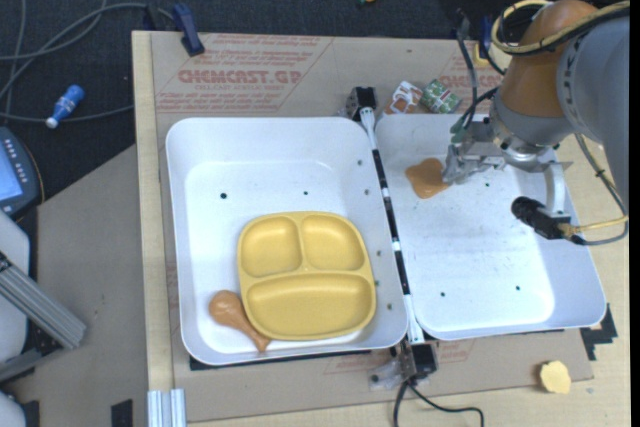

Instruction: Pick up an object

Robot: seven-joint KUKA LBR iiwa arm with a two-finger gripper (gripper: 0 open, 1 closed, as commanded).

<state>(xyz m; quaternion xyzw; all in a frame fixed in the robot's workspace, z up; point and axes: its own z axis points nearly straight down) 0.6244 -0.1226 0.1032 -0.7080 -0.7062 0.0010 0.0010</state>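
The small orange-brown piece lies upper left in the right bin, touching the gripper; I cannot tell the pincer's state. It looks light, smooth, probably slippery plastic, best pinched across its narrower width.

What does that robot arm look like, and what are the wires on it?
The arm is thick, rounded and grey, with an orange band above the wrist. Black and yellow cables loop around the band. The gripper is small grey metal.
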